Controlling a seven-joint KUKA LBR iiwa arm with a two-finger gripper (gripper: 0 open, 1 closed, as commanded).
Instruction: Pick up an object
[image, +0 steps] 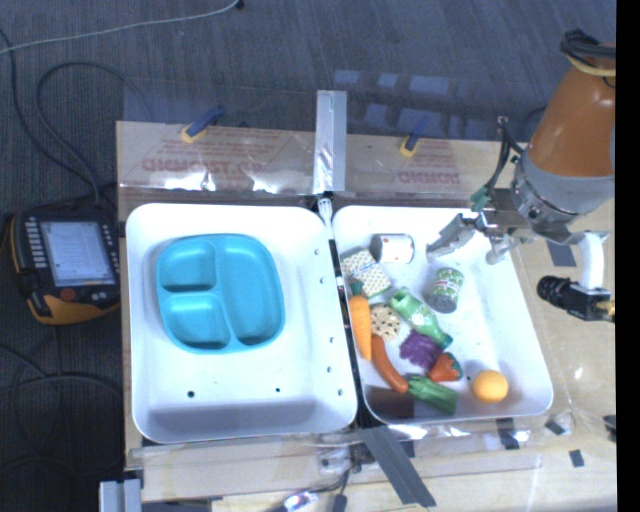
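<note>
From above, the arm's fingers (470, 238) hang spread and empty over the right bin (530, 330). A small green-labelled can (446, 287) lies just below them, a white cylinder (392, 247) to their left.

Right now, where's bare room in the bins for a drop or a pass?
Left bin: bare floor in front of the blue tray. Right bin: bare strip along the right wall, between the can and the orange. Crowded along its left side, around the carrot.
</note>
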